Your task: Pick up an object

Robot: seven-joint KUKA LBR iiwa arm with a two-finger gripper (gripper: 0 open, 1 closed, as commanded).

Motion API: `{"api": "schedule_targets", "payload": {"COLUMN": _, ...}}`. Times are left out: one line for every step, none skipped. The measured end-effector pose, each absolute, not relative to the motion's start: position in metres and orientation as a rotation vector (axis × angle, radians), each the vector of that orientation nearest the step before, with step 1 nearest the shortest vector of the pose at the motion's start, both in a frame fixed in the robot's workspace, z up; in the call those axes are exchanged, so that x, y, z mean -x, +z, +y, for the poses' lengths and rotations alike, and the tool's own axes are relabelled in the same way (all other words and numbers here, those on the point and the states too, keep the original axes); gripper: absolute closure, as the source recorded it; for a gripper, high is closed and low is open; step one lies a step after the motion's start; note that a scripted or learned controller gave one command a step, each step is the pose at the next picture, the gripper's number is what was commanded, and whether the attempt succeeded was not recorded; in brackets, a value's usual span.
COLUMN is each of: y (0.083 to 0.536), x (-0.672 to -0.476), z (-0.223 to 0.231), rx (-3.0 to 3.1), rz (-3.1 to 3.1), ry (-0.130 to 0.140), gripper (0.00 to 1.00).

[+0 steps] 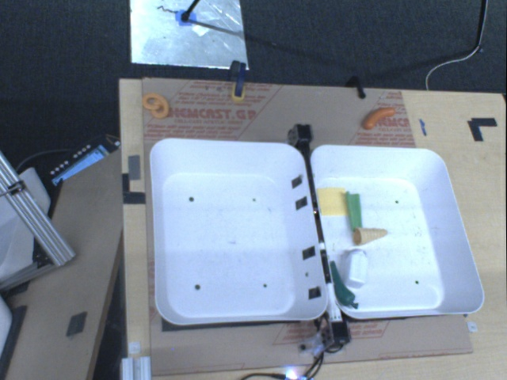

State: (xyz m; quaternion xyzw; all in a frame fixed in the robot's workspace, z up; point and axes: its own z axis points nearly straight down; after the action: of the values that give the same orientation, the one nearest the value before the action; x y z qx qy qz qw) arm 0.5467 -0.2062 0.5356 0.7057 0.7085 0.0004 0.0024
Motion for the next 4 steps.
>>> {"api": "schedule_targets", "payload": {"y": 0.536, "x": -0.554, "z": -0.206, "rx": -2.213, "rz": 2.223, "ry": 0.001, "gripper": 1.00}}
{"api": "schedule_targets", "payload": {"y": 0.536, "x": -0.562, "z": -0.206, "rx": -2.213, "rz": 2.223, "ry": 0.001, "gripper": 1.00}}
{"api": "schedule_targets", "payload": {"y": 0.536, "x": -0.570, "z": -0.206, "rx": -2.213, "rz": 2.223, "ry": 0.001, "gripper": 1.00}}
{"api": "schedule_targets", "payload": {"y": 0.536, "x": -0.572, "z": -0.206, "rx": -2.213, "rz": 2.222, "ry": 0.001, "gripper": 1.00}}
